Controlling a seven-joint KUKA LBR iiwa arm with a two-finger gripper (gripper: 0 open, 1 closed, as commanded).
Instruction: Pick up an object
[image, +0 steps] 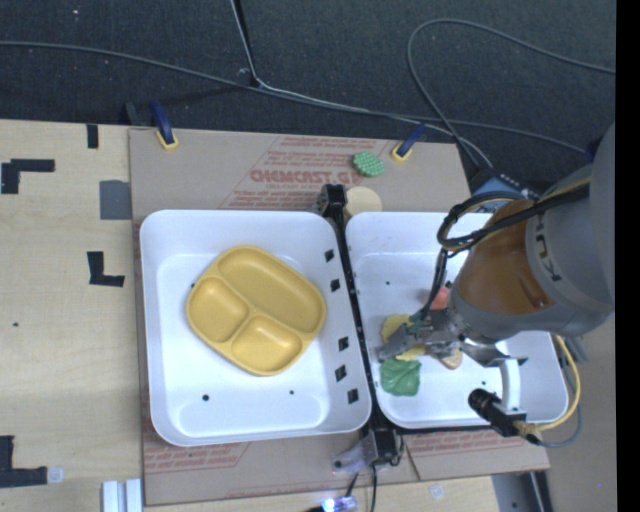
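Note:
The arm's gripper (412, 341) reaches down into the right bin (395, 245), low over a small cluster of objects. A green object (400, 377) lies just below the gripper near the bin's front wall. A yellow piece (394, 326) shows at the gripper's left side, and a tan piece (452, 358) peeks out at its right. A small orange-red bit (438, 299) sits close behind the wrist. The wrist hides much of the cluster, so contact with any object is unclear.
The left bin (165, 300) holds a yellow divided plate (256, 309). A black divider (345, 300) runs between the bins. A green scrubby disc (368, 163) and a tan round thing (364, 199) lie on the cardboard behind the bins. Cables loop around the arm.

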